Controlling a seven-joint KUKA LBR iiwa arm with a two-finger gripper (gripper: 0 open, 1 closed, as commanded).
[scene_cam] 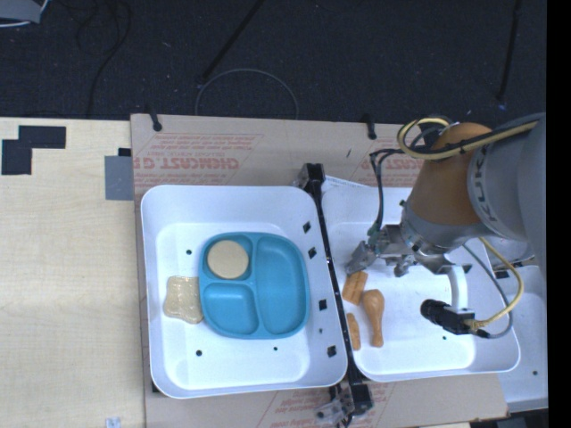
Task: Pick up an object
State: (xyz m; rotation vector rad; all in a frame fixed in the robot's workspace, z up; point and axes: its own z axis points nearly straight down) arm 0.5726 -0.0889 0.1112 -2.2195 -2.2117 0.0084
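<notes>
While the gripper (366, 259) hangs low over the right bin (500, 359), whether it grips anything cannot be told; a drumstick (375, 313) lies just beside it, nearer the camera.

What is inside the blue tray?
A round tan cookie-like piece sits in the upper left compartment of the blue tray. The other two compartments show bare blue. Whatever lies under the tray is covered.
</notes>
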